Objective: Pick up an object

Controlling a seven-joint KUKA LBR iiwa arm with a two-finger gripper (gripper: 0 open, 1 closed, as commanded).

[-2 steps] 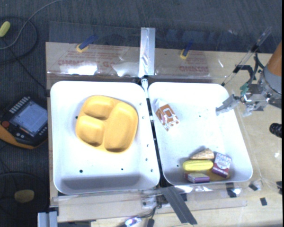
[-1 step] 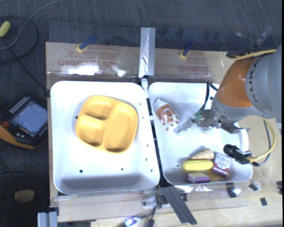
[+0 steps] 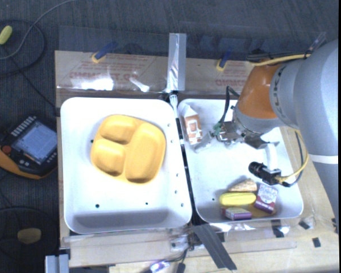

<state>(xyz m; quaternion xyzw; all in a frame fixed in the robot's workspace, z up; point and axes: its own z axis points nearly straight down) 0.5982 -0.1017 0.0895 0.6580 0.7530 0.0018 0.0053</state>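
Observation:
My gripper (image 3: 223,132) hangs over the upper left part of the right bin (image 3: 290,209), under the orange band of the arm. Just left of it, a small white and orange carton (image 3: 191,126) stands against the bin's left wall. Along the bin's front edge lie a yellow banana-shaped piece (image 3: 237,198), a tan wedge (image 3: 244,185), a small pink box (image 3: 237,213) and a red and white packet (image 3: 266,197). I see nothing held by the gripper.
The left bin (image 3: 79,209) holds a yellow divided plate (image 3: 128,148). The grey arm covers the right bin's upper right part. A black cable plug (image 3: 261,170) hangs above the packet. A handheld controller (image 3: 28,147) lies on the floor to the left.

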